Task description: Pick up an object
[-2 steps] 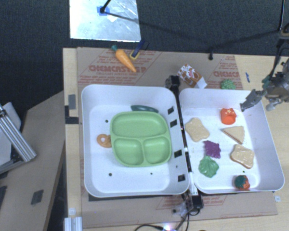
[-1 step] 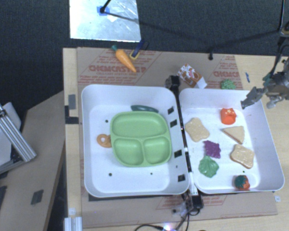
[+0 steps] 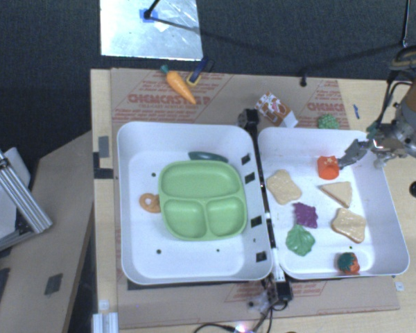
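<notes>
The gripper (image 3: 351, 155) reaches in from the right and is low over the right bin (image 3: 392, 214), just beside an orange cup (image 3: 327, 167). I cannot tell how it stands, and nothing is visibly held. In this bin also lie three pieces of bread (image 3: 283, 186), purple (image 3: 306, 214) and green (image 3: 299, 240) leaves. The left bin (image 3: 135, 186) holds a green plate (image 3: 201, 200) with three sections.
</notes>
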`<state>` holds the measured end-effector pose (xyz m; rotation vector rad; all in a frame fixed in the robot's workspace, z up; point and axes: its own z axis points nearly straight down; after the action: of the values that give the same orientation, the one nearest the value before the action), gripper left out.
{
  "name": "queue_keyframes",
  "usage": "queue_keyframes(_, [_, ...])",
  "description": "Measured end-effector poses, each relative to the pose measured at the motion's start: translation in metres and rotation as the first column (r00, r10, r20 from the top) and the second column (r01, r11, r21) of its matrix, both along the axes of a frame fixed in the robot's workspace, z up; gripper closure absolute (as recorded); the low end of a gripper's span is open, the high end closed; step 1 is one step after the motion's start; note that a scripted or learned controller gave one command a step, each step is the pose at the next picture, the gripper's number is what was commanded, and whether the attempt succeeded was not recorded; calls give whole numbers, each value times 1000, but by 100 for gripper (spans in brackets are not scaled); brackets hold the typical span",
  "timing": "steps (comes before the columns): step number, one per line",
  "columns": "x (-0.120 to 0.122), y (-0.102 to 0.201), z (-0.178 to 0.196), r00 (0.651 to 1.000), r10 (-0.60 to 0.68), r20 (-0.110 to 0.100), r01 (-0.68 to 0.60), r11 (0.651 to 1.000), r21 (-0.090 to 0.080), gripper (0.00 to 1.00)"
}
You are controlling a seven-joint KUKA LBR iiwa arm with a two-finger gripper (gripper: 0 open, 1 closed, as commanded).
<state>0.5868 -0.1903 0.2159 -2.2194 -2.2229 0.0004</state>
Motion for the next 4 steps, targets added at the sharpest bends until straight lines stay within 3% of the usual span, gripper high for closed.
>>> queue_keyframes(2, [-3, 19, -105, 1000, 2, 1, -2, 1000, 0, 0])
queue_keyframes(3, [2, 16, -124, 1000, -1, 12, 1, 1000, -8, 0])
queue_keyframes(4, [5, 14, -110, 1000, -1, 27, 1, 1000, -14, 100])
